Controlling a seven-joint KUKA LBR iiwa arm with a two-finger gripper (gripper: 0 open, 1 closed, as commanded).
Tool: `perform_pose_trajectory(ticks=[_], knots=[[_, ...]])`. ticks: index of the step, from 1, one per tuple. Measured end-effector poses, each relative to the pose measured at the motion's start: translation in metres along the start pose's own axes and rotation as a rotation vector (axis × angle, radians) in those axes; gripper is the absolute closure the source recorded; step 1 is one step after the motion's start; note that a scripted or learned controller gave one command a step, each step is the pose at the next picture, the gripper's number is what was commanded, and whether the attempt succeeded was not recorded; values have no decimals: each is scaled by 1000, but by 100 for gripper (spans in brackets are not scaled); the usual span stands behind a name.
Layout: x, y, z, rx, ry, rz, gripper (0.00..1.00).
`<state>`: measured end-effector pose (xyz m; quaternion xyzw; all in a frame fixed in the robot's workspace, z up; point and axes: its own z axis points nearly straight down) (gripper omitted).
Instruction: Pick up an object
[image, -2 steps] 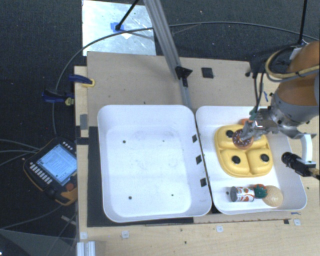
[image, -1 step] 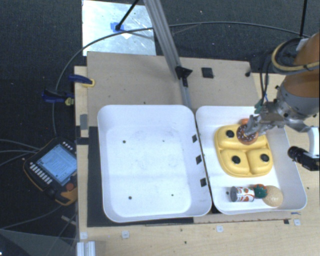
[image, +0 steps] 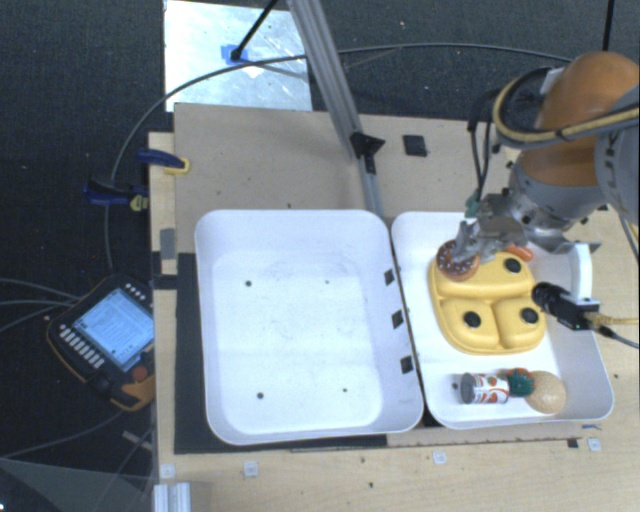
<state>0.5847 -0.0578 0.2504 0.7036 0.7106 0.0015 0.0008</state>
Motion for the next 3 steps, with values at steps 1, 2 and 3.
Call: perform_pose_trajectory(ticks=[1,2,3], knots=[[60,5,-2,0,0,0,100],[118,23,5,0,1,-1,100],[167,21,9,2,1,0,100]])
